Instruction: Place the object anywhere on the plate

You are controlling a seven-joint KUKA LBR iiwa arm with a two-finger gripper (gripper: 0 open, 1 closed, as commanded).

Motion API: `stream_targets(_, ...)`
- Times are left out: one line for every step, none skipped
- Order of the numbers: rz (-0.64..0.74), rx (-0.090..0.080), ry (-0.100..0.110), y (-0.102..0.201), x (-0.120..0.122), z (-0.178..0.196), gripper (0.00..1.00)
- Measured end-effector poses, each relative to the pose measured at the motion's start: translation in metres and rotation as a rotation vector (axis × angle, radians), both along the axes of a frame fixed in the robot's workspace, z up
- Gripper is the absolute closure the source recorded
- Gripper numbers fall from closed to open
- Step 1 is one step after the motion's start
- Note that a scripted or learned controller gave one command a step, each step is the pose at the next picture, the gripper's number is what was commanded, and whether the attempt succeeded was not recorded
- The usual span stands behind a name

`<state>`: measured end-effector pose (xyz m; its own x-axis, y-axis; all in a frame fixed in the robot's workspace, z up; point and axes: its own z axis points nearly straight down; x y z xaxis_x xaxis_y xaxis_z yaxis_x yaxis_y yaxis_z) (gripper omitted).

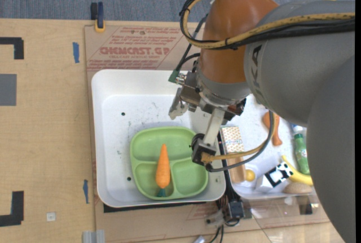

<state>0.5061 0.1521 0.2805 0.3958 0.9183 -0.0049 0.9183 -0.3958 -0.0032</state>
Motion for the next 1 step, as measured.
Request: stream_targets(0.476,0.005,0.006,0.0022,-0.0235,-0.0337,0.0)
